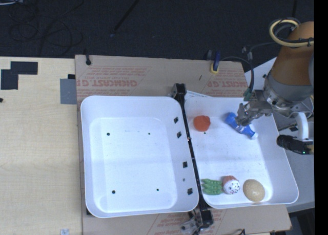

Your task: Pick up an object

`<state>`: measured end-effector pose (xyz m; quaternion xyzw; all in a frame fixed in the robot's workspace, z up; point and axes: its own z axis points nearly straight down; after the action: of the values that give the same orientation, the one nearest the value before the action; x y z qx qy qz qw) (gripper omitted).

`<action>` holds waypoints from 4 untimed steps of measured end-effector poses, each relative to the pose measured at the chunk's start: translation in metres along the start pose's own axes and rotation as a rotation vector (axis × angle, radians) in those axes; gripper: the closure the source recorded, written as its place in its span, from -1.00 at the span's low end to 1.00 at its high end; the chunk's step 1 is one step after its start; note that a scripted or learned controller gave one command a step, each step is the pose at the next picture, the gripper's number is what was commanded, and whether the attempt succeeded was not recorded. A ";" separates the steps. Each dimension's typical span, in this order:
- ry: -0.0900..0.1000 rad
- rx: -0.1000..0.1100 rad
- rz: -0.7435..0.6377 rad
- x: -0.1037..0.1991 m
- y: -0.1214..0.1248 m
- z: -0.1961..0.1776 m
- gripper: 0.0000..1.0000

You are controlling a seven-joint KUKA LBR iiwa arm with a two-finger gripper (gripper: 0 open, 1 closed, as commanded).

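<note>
In the right bin a blue oblong object lies near the far right wall, and my gripper is right over its upper end. An orange-red ball rests near the bin's far left corner. Along the near wall sit a green leafy toy, a small white and red object and a tan egg-shaped object. The arm with its orange band comes in from the right.
The left bin lies beside the right one, split from it by a black divider strip. Both rest on brown cardboard. A black part juts out at the right edge.
</note>
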<state>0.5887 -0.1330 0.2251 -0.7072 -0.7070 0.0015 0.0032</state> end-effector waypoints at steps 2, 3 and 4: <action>0.001 0.002 -0.001 -0.001 0.000 -0.019 1.00; 0.002 0.003 -0.002 -0.002 0.000 -0.028 1.00; 0.002 0.004 -0.003 -0.003 0.000 -0.037 1.00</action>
<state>0.5887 -0.1357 0.2626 -0.7060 -0.7082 0.0022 0.0054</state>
